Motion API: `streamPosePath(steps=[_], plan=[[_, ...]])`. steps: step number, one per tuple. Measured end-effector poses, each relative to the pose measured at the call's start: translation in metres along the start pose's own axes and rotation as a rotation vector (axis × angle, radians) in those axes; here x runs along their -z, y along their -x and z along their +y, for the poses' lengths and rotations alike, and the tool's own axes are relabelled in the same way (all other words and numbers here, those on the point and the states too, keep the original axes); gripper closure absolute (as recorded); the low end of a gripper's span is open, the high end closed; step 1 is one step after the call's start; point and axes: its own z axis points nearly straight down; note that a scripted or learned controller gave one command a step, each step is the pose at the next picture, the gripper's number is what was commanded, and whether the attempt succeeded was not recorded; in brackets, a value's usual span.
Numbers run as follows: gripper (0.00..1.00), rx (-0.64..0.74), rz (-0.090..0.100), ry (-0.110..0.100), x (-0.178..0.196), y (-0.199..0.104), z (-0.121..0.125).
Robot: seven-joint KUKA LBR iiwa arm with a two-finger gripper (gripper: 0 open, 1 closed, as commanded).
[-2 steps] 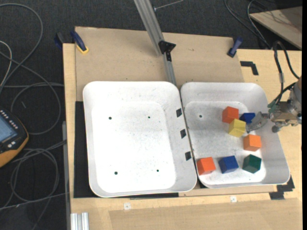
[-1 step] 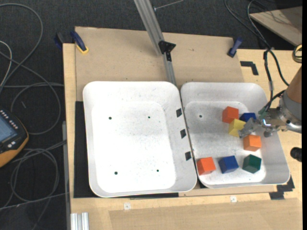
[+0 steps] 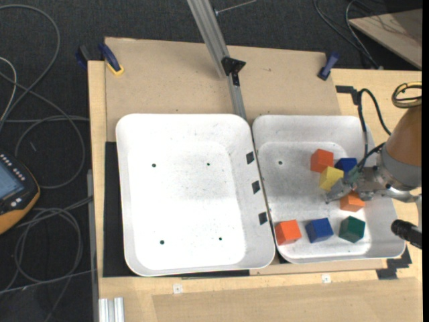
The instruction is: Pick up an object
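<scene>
Nearest me, small rigid orange cube [image 3: 288, 231] sits in right white bin [image 3: 268, 129], light, best pinched across flat faces; gripper [image 3: 353, 180] width I cannot tell.

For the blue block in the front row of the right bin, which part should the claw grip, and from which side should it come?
Grip the blue block by its near and far faces, coming straight down from above. It sits flat, and the orange block and green block stand close on either side, so those side faces look crowded. The right bin's front wall is close, so clearance there seems tight.
</scene>
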Motion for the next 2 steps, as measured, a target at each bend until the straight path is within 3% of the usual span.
streamPosePath(steps=[1, 2], plan=[[1.0, 0.001, 0.001, 0.006, 0.014, 0.0, 0.002], [1.0, 0.003, 0.006, -0.002, 0.065, 0.003, -0.005]])
